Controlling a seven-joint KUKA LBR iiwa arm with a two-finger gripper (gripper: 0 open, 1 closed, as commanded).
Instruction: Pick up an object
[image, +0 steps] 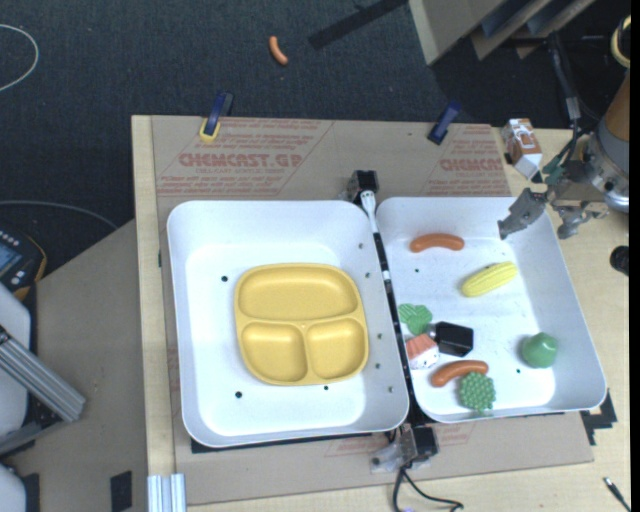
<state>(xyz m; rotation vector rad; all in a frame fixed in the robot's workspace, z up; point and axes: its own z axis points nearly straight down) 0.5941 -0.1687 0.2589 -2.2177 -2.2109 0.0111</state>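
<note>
My gripper (546, 218) hangs at the upper right edge of the right bin (570, 300), its two grey fingers spread open with nothing between them. Below and left of it lie a yellow corn cob (488, 279) and an orange-red sausage (437, 242). Nearer the front of the same bin are a green round fruit (539, 349), a second sausage (458, 372), a green bumpy vegetable (476, 392), a black block (454, 338), a red-and-white piece (421, 348) and a green leafy piece (414, 318).
The left bin (200, 300) holds a yellow divided plate (299, 322). A black clip (365, 185) sits where the bins meet at the back. Blue clamps (214, 117) (443, 121) grip the board's far edge. A small box (522, 142) stands at the back right.
</note>
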